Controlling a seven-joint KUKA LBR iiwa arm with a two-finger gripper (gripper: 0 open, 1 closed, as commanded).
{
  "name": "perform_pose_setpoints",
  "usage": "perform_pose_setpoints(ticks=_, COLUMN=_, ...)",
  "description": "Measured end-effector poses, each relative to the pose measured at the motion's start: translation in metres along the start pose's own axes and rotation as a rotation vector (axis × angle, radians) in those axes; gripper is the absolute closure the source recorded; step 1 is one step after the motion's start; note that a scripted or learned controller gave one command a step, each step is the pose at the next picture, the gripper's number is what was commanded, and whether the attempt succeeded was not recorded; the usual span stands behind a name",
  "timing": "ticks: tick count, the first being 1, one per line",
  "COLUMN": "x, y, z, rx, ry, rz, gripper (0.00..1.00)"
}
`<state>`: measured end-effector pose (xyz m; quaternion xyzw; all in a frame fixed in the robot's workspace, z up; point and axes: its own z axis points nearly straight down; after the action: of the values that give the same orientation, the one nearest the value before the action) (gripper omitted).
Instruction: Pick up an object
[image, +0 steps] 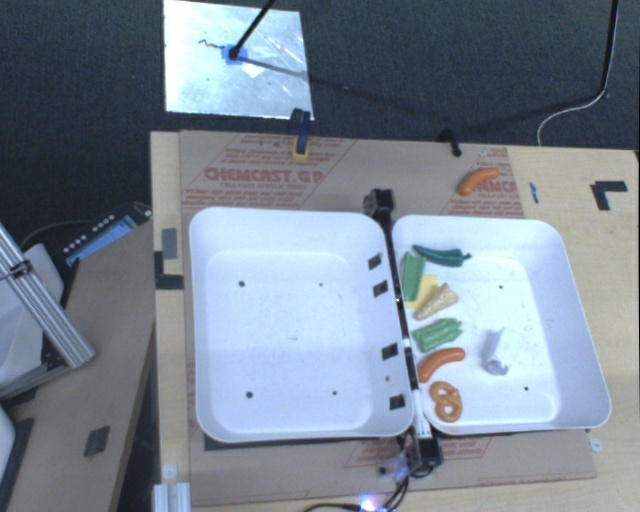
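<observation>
Lying along the left wall of the right bin (575, 330), a line of small toy foods is seen, any of which could serve as the object to be picked up. Nearest the far edge a dark green pepper (441, 256) is placed, with a light green pod (411, 275) just beside it against the divider. A yellow wedge (427, 291) is found next, touching a tan piece (438, 303). Below these a second green vegetable (438, 333) and an orange sausage (441, 363) are laid side by side at a slant, and a pretzel (446, 401) is set near the bin's near left corner. A small grey object (493, 353) is placed apart from the row, towards the middle of the bin floor.

Another orange sausage (478, 181) is left outside the bins, on the printed board (260, 172) near the bench's far right corner. The left bin (290, 225) is joined to the right one by a row of black clips (380, 289). A yellow and blue clamp (300, 135) is fixed at the far edge of the board.

The state of the gripper cannot be told.
</observation>
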<state>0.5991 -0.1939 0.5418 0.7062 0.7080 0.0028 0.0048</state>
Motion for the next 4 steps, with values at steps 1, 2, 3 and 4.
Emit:
perform_pose_setpoints(ticks=1, x=0.047, y=-0.003, z=0.12, rx=0.02, ry=0.007, rz=-0.006, gripper=1.0)
perform_pose_setpoints(ticks=2, x=0.029, y=-0.023, z=-0.002, rx=-0.005, ry=-0.002, rz=0.002, gripper=1.0)
perform_pose_setpoints(ticks=3, x=0.066, y=-0.095, z=0.005, rx=0.008, ry=0.004, rz=-0.004, gripper=1.0)
perform_pose_setpoints(ticks=4, x=-0.017, y=-0.115, z=0.005, rx=0.007, ry=-0.001, rz=0.009, gripper=1.0)
